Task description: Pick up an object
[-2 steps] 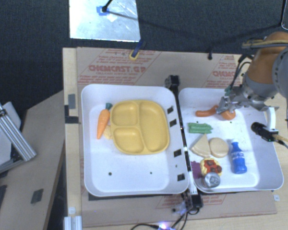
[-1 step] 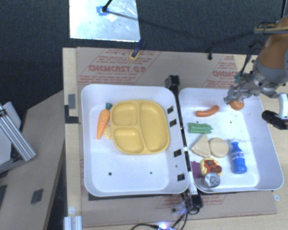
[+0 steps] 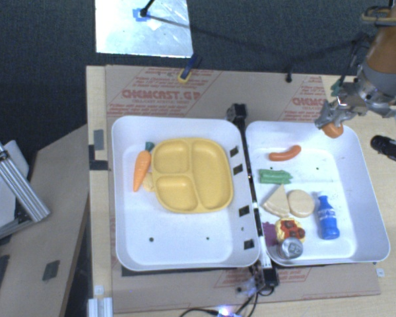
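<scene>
Orange, a small round object (image 3: 332,130) sits clamped in the pincer (image 3: 330,120) at the frame's upper right, above the right bin's (image 3: 366,177) far corner. The pick looks done; only holding remains.

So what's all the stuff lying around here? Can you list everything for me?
divided plate: one, yellow, middle of the left bin
carrot: one, orange with green top, left of the plate
sausage: one, orange-red, upper part of the right bin
green vegetable: one, green, below the sausage
wedge: one, cream, right bin centre
round bun: one, pale tan, beside the wedge
bottle: one, blue, right of the bun
can: one, silver, near front edge of right bin
small orange thing: one, orange, at the pincer tip
pincer: one, grey, above the right bin's far corner
</scene>
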Tool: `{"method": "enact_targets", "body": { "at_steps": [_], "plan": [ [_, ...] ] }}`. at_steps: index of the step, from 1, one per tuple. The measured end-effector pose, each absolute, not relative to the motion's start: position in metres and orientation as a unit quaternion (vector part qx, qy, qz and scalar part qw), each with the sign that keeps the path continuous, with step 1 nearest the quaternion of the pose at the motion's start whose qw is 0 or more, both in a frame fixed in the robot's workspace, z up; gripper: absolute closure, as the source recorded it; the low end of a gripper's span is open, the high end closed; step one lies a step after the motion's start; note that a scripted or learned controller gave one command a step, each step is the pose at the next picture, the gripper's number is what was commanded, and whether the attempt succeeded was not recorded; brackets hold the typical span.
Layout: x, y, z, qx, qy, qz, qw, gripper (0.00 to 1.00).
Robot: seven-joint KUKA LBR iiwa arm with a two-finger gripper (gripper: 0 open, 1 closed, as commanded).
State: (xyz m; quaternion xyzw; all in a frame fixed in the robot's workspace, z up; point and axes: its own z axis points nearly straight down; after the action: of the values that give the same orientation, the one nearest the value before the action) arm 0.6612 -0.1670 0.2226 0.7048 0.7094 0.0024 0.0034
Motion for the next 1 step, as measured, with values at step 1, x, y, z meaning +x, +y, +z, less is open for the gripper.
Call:
{"method": "enact_targets", "body": {
  "at_steps": [1],
  "plan": [
    [0.6622,-0.167,0.225,0.705,0.709,0.0009,0.002,1.0]
  ]
}}
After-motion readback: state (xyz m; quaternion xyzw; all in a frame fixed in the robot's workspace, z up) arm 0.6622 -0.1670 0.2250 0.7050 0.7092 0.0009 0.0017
